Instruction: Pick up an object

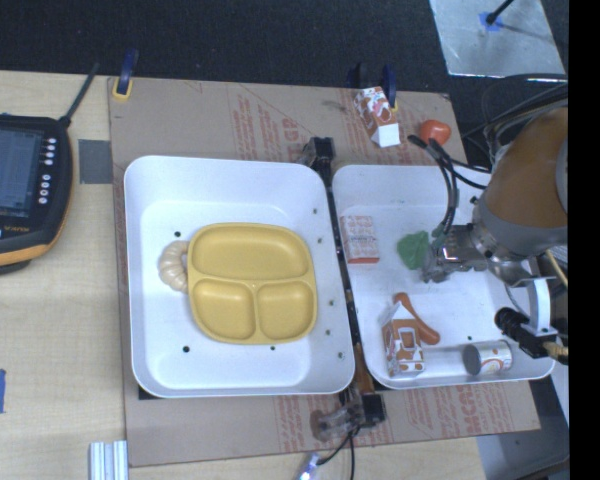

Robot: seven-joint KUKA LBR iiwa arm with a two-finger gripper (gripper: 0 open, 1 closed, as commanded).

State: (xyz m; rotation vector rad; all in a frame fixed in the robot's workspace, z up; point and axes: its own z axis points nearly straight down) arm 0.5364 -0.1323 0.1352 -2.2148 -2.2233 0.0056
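Where the bench [50,368] shows bare it is pale wood, overlaid by a brown cardboard sheet [230,118] that carries both bins.

Left bin [140,268]: white, shallow, rounded corners. Holds a yellow compartment tray [252,281] with one long section and two small ones, lying flat near the middle. A beige knobbly item [172,265] lies touching the tray's left edge, partly hidden under it.

Right bin [450,183]: white, just beside the left bin, their rims meeting along a black strip.

Arm [525,183]: grey with an orange-brown band, entering from the right, hanging above the right bin's right half, with black cables looping along it. The tool [445,258] sits low, just beside the green object; whether it is released or clenched cannot be told, and nothing is seen between its fingers.

Handheld controller [15,188]: black screen, orange rim, at the bench's left edge.

Contents of right bin, candidate objects for picking:
- small house-shaped carton [403,343], brown and white, near the front rim;
- grey-and-white cylinder [488,358], lying on its side at the front right;
- red-and-white flat packet [359,238], against the bin's left wall;
- green object [415,249], soft-looking, centre of the bin;
- orange sausage-shaped piece [416,318], just behind the carton and touching it.

Outside the bins, on the cardboard behind the right bin: a small red-and-white box [378,114] and a red-orange round item [435,130].
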